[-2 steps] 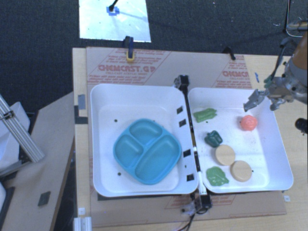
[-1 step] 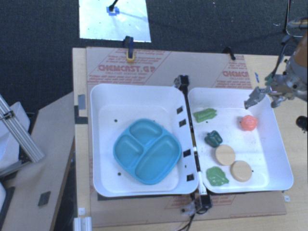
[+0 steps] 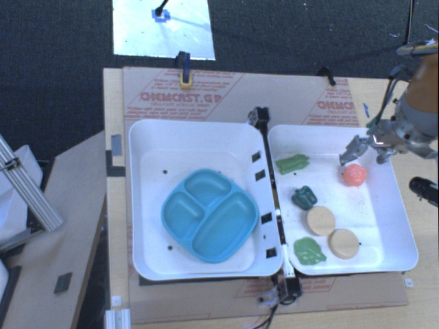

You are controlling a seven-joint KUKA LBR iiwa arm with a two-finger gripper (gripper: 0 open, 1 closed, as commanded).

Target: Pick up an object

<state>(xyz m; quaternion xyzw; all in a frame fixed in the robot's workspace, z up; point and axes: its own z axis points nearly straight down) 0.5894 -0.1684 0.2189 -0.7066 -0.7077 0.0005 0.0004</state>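
At the near edge of the right bin (image 3: 405, 252) lie a green toy (image 3: 309, 251) and two tan discs (image 3: 333, 232). Farther, the pink ball (image 3: 354, 175) sits just under the gripper (image 3: 367, 151), whose fingers stand open and hold nothing. The ball seems the likely target: the fingers should descend straight on both its sides and close gently, because it can roll. The dark green piece (image 3: 304, 197) and the light green piece (image 3: 292, 163) lie apart to the left. The blue plate (image 3: 209, 214) rests in the left bin (image 3: 147, 184).
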